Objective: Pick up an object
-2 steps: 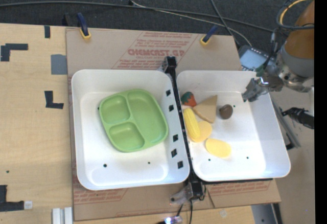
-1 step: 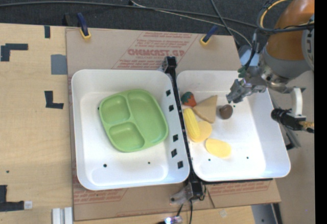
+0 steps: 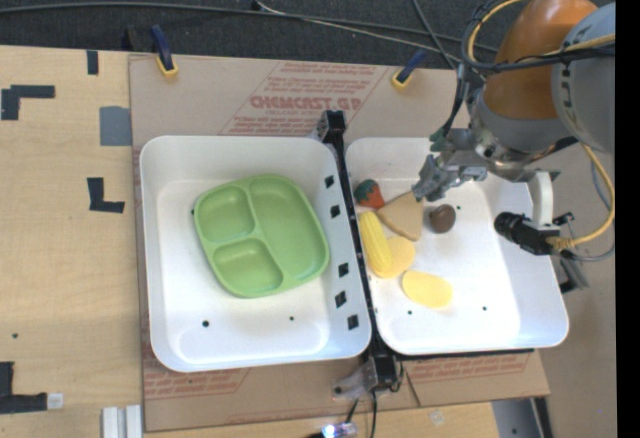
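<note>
The desk (image 3: 60,256) is pale wood at the far left, marked with a few dark tape pieces, and a cardboard sheet (image 3: 300,101) printed with red lettering lies under both bins, pinned at its far edge by two blue-and-yellow clamps (image 3: 165,54). The left bin (image 3: 165,166) holds a light green divided plate (image 3: 261,235), lying flat with its three compartments facing up. A black divider strip (image 3: 345,236) runs between the two bins. The right bin (image 3: 520,311) holds the toy food, gathered toward its left side: a small red and green piece (image 3: 371,193) near the divider, a yellow corn cob (image 3: 376,243) just below it, a tan wedge (image 3: 402,217) touching the corn, a flat yellow piece (image 3: 427,289) nearer the front, and a small brown round object (image 3: 441,218) just right of the wedge. The gripper (image 3: 436,181) hangs above the back of the right bin, directly over the wedge and the brown object; whether its fingers are released or clenched cannot be told, and nothing is visibly between them. The grey arm with its orange band (image 3: 540,26) reaches in from the right, cables looping around it.
</note>
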